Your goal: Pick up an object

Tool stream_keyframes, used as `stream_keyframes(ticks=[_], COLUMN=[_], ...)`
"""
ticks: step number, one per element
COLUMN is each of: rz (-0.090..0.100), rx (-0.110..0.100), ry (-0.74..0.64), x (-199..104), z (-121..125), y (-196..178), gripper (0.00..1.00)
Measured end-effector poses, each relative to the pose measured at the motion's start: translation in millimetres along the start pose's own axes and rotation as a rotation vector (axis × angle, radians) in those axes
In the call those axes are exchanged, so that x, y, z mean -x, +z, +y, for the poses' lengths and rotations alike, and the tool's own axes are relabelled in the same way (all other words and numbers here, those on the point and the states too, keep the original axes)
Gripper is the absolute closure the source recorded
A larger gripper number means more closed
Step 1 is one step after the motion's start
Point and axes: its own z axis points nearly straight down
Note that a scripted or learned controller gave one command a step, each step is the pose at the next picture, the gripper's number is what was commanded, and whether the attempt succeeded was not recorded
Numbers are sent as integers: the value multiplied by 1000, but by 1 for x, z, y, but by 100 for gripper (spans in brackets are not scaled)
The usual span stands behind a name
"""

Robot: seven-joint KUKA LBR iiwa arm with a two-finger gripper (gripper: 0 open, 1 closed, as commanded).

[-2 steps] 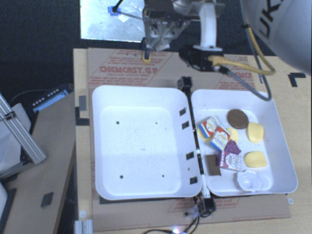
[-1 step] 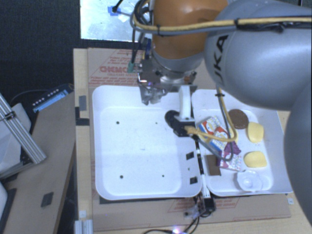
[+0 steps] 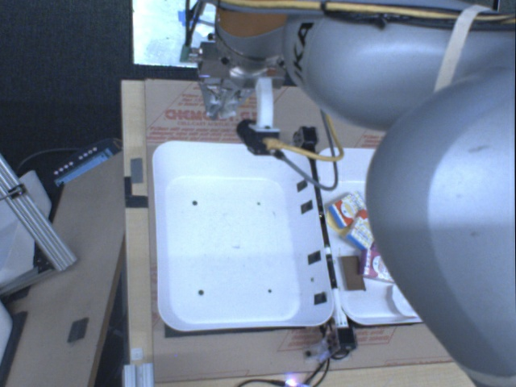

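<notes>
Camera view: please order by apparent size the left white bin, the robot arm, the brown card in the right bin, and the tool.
1. robot arm, though it is nearest the camera
2. left white bin
3. tool
4. brown card

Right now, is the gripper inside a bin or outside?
Outside. The gripper sits over the cardboard beyond the left bin's far rim, nothing visibly between its fingers.

Two shallow white bins sit side by side: the left bin [image 3: 173,216] at the frame's centre and the right bin [image 3: 379,309] toward the lower right, largely covered by the one grey arm [image 3: 419,119]. In the right bin I count three things: a colourful printed packet [image 3: 348,212], a small brown block [image 3: 351,272], and a pink-edged item [image 3: 376,266] partly hidden by the arm. One gripper [image 3: 219,103] hangs at upper centre.
</notes>
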Motion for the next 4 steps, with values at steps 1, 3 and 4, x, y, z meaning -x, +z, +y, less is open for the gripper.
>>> stream_keyframes(ticks=[1,3,4], rz=[2,-4,3], rx=[1,-10,8], ry=[-1,5,-1], x=[0,2,0], z=[-21,-26,-9], y=[-127,-6,-158], gripper=[100,100,100])
